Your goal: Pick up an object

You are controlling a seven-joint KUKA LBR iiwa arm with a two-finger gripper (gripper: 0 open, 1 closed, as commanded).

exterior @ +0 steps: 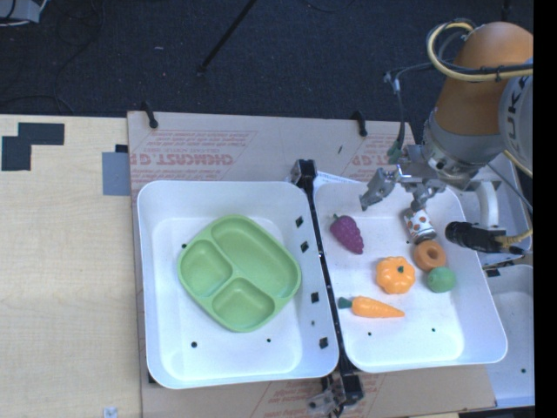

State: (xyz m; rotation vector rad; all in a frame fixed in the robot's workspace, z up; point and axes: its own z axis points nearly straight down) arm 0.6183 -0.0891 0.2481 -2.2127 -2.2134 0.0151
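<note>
Tool (399,200) sits over the far edge of the right bin (474,342), fingers spread wide, nothing between them. One finger (376,190) points toward the divider, the other (419,219) hangs just above the donut (429,255). Grapes (347,233) are below the tool, toward the left bin (165,355), apart from both fingers. Pumpkin (395,275) is below the tool, near the donut; green ball (440,279) touches the donut's lower side. Carrot (376,307) lies further down, just below the pumpkin. Green tray (239,273) sits in the left bin, well apart from the tool. Both bins rest on the table (61,277).
</note>
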